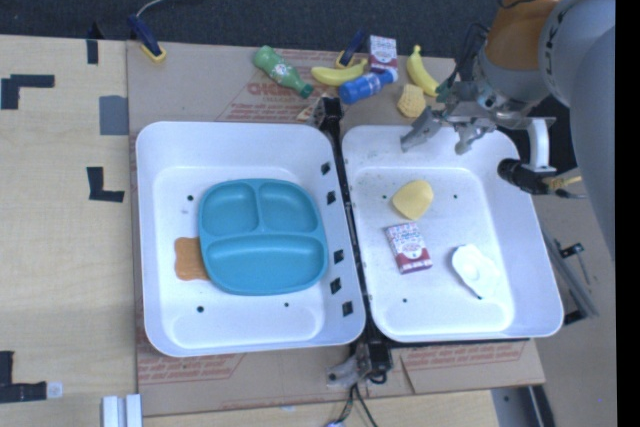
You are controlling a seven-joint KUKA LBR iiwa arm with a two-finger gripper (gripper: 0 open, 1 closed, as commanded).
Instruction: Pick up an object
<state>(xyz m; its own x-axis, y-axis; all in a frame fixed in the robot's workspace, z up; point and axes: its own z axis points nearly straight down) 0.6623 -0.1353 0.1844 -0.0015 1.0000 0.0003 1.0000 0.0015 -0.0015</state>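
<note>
My gripper hangs over the far edge of the right bin, its two fingers spread open with nothing between them. Below it in that bin lie a yellow rounded piece, a small red and white carton and a white oval object. The yellow piece is the closest, a short way toward the near side from the fingertips. In the left bin a blue divided plate lies flat, with an orange flat piece poking out from under its left edge.
Behind the bins on the cardboard lie a green bottle, two bananas, a blue bottle, a small red and white carton and a yellow chunk. A black divider runs between the bins.
</note>
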